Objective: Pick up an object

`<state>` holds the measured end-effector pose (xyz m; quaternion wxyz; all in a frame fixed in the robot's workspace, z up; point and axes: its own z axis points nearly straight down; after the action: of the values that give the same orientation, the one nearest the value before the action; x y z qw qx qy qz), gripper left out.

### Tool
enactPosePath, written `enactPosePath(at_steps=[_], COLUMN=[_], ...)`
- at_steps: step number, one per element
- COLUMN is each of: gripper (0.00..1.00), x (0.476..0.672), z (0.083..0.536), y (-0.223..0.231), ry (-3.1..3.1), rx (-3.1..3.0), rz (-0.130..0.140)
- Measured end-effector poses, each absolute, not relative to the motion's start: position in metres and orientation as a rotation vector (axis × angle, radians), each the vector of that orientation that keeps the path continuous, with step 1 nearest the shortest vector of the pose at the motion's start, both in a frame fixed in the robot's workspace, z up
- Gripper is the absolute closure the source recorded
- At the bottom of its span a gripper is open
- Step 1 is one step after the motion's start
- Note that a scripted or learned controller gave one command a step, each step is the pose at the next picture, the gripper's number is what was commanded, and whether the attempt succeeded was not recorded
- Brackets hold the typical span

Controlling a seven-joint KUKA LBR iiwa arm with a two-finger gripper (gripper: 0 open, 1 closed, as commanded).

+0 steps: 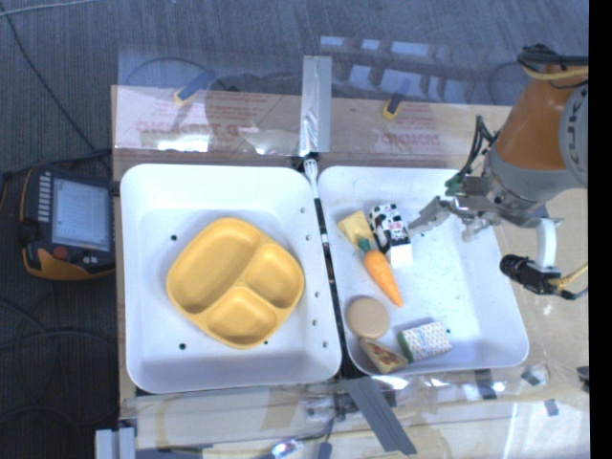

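Orange plastic carrot (382,274) lies mid-bin in the right white bin (478,304), beside a black-and-white cow toy (388,223); my hand (435,212) hovers near it, released, grasping nothing.

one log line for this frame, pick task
stage: approach | gripper: over right bin, nothing between fingers | nearest: cow toy | also: carrot | left bin: yellow tray

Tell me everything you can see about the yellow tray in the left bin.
The yellow tray looks like smooth moulded plastic, rounded at the corners, with three shallow compartments. It lies flat and turned diagonally near the middle of the left bin, resting on the bin's white floor. Nothing sits in it or touches it.
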<state>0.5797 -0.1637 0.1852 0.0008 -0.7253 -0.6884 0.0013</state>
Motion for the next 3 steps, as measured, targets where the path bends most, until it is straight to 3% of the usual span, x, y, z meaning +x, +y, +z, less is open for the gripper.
enactPosePath(at_steps=[1,2,3], gripper=[0.0,1.0,1.0], x=[0.583,0.584,0.553], z=[0.09,0.1,0.286], y=[-0.137,-0.136,-0.069], ry=[-2.194,-2.194,-1.684], rx=[-2.262,-2.261,-2.654], rz=[-0.008,-0.011,0.007])
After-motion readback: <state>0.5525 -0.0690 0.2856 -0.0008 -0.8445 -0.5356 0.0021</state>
